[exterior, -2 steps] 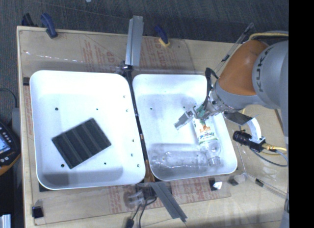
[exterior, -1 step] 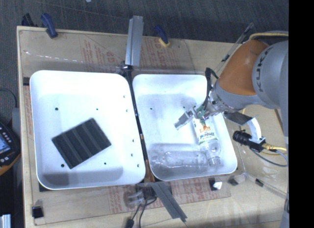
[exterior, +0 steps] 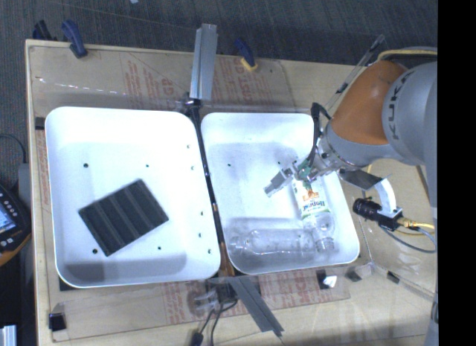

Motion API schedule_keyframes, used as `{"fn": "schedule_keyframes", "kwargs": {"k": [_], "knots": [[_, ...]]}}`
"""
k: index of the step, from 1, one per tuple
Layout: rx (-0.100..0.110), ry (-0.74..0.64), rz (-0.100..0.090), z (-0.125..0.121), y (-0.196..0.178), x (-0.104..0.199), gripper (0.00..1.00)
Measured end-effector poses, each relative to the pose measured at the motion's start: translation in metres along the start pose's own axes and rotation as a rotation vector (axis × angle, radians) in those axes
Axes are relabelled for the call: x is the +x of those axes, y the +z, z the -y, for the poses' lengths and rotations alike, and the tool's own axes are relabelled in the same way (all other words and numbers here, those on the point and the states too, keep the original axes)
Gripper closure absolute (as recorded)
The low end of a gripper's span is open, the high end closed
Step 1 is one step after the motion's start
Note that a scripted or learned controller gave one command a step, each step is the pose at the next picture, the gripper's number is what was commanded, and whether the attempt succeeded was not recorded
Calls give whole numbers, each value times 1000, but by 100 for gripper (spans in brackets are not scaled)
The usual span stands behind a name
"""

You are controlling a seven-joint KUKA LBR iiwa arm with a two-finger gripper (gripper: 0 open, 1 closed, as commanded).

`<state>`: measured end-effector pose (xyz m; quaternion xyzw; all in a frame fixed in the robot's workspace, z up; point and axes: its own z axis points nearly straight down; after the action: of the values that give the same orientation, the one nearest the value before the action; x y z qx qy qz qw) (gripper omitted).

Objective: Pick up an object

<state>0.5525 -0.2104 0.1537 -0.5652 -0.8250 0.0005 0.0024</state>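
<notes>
Two bins sit on the table (exterior: 111, 69); the pincer (exterior: 291, 175) hangs in the right bin (exterior: 245, 132), its fingers apparently apart with nothing between them. Just at its 5 o'clock lies a small clear bottle (exterior: 314, 207) with a white, green-lettered label, touching a larger clear bottle (exterior: 271, 242) along the 6 o'clock wall. The approach is likely in hand; next, lowering squarely astride the small bottle.

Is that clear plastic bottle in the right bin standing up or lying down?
Lying down. The clear bottle rests lengthwise along the right bin's near wall.
</notes>
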Motion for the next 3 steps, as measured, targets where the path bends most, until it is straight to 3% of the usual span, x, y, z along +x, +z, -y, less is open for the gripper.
{"fn": "schedule_keyframes", "kwargs": {"k": [1, 2, 3], "knots": [[0, 0, 0, 0, 0, 0, 0], [0, -5, 0, -1, -10, 0, 100], [0, -5, 1, -1, -10, 0, 0]]}}
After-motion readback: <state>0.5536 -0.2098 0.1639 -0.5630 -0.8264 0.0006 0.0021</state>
